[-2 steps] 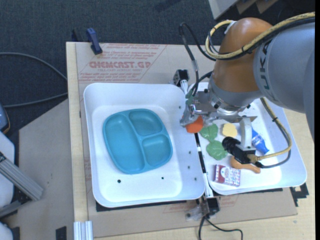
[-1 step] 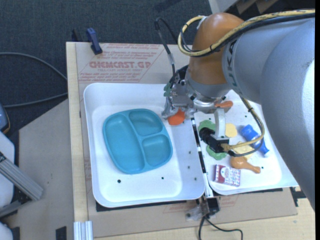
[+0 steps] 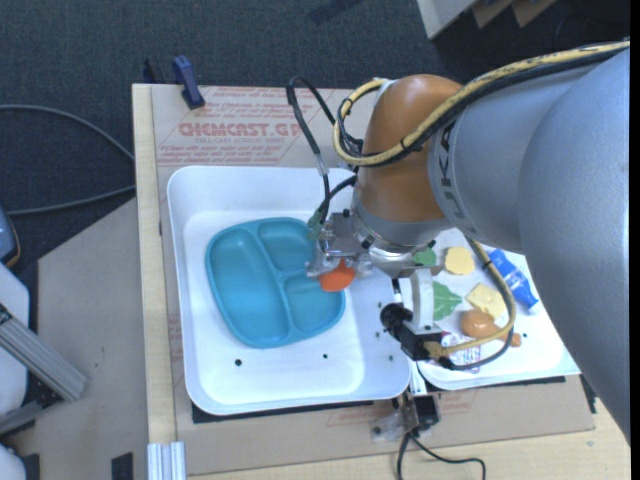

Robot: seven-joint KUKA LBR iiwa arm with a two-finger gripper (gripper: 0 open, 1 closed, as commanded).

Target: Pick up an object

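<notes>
Nearest the lens, along the lower edge of the frame, I am seeing the plywood bench [image 3: 280, 438] with a dangling cable, and above it the front rim of the left bin [image 3: 290, 393], glossy moulded white plastic with rounded corners. In the lower right, the right bin [image 3: 545, 363] is holding a jumble of small toy foods: a smooth orange-brown rounded piece [image 3: 478, 322], pale yellow pieces [image 3: 487, 299] and a green leaf-shaped piece [image 3: 445, 298], with a blue-and-white packet [image 3: 513, 280] slanting toward the upper left. Moving to mid-frame, the gripper [image 3: 330, 260] is hanging over the left bin at the right rim of a blue divided plate [image 3: 262, 286], matte plastic with three shallow compartments, its long axis running from upper left to lower right. A small orange object [image 3: 338, 278], smooth and rounded like a toy carrot, is sitting just below and to the right of the metal fingertips [image 3: 324, 264], touching or nearly touching them; I am not able to say whether it is actually between them, so I am calling the grip unconfirmed and the finger state unreadable. I am judging that the coming move hinges on that small down-right offset. Farther back, the printed cardboard sheet [image 3: 240, 128] and a blue clamp [image 3: 187, 80] are lying at the upper left, beyond them dark carpet [image 3: 80, 38].
</notes>
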